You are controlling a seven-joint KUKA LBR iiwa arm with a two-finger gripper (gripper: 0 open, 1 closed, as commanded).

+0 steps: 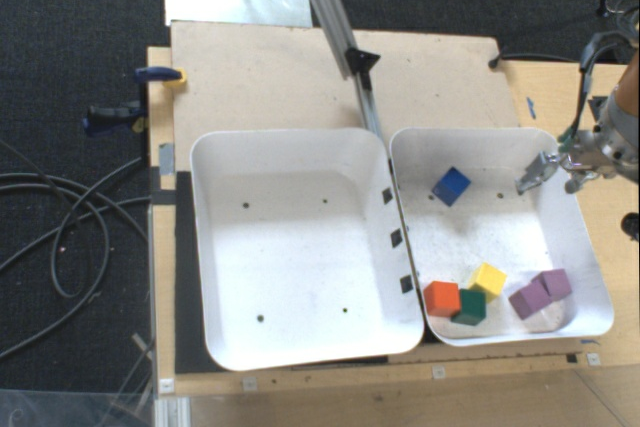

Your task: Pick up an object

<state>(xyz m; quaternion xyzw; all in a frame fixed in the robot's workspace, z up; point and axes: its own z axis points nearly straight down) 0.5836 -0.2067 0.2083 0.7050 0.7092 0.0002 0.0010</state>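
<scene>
Nothing lifted yet: jaws [535,173] poised over right bin [590,260] rim, opening impossible to tell; blue cube [451,186], other blocks untouched. Whole pick left.

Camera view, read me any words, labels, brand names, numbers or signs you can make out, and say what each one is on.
There is no readable text.
The small black tags along the divide between the two white bins show no legible marks.
The colored blocks, such as the blue block and the yellow block, have plain faces.
</scene>
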